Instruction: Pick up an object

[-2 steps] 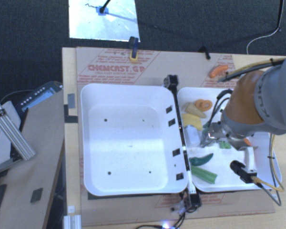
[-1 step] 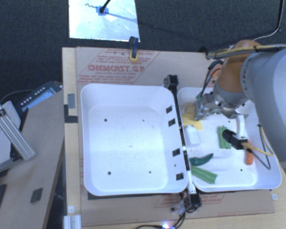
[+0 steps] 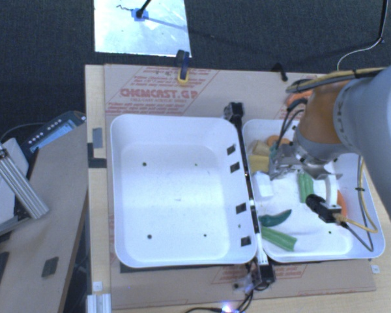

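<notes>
White bins, arm down in the right one, nothing picked up yet as far as I can see.

Closest to me a green pepper (image 3: 278, 238) and a darker green one (image 3: 275, 218) lie in the right bin (image 3: 362, 250); behind them the gripper (image 3: 277, 165) sits low by something yellow (image 3: 260, 154). Can't tell what the hand's doing, the wrist blocks it. Left bin (image 3: 127, 240) sits alongside.

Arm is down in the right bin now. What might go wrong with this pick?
1. The end effector sits among crowded items: a yellow piece and a green stick lie close by, so it may nudge or catch the wrong one.
2. It works near the divider between the bins, risking a knock.
3. Cables trailing over the right bin might snag.
</notes>
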Motion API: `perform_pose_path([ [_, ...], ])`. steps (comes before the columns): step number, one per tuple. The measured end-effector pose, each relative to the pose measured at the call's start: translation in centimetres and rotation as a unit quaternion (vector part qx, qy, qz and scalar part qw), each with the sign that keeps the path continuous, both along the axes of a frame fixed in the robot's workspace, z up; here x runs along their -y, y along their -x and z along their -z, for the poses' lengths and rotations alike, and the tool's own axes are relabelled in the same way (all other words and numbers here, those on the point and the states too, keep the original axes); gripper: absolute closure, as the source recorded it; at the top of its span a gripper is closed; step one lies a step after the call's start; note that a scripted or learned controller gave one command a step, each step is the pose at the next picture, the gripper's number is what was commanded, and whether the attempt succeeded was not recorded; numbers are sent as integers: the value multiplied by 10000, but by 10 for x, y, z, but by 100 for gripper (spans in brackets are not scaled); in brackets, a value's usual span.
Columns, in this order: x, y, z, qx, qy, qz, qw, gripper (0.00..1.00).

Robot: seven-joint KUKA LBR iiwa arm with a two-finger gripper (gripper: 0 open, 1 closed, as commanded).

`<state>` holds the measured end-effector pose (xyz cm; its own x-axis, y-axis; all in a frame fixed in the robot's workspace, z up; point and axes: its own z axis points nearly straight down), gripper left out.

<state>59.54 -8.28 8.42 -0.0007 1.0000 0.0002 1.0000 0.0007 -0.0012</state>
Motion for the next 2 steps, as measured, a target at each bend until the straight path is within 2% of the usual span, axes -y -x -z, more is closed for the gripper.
perform_pose_path([
  [1,10,40,0,-4,-1,3,10000,100],
  [2,3,7,-1,28,4,-21,10000,100],
])
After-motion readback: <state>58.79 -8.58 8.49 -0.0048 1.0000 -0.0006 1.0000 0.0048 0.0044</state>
